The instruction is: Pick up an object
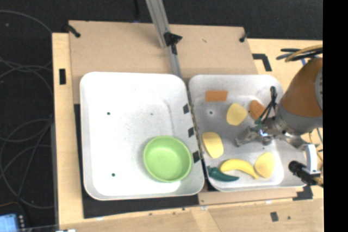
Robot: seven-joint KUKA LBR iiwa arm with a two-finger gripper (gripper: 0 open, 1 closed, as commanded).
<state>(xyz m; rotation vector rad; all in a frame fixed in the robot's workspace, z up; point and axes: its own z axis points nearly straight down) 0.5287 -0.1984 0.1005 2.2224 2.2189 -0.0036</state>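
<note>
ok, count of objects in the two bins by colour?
Yellow: 4 — banana, three rounded pieces
Orange: 2 — block, piece
Green: 2 — bowl, dark green item
Total: 8

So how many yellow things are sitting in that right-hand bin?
4, possibly more hidden under the arm: a pale yellow round piece near the bin's middle, another by its left wall, a yellow banana along the front, and a yellow lemon-like piece beside it.
</note>
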